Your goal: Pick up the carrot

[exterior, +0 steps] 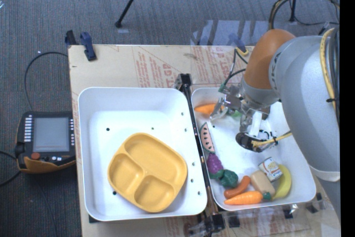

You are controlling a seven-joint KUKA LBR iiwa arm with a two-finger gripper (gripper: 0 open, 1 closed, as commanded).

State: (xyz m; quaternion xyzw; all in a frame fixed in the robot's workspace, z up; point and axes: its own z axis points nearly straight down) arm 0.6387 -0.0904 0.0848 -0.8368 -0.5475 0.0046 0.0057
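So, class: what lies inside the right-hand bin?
Inside the right bin: watermelon slice, grapes, broccoli, two carrots, banana, a small carton. The arm covers the bin's upper part, partly hiding an orange piece.

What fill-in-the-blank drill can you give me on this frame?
The yellow plate lies in the view's ___ bin.
The plate has ___ compartments.
The larger carrot lies in the view's ___ bin.
The purple grapes lie between the watermelon slice and the green ___.
Missing: left; three; right; broccoli.
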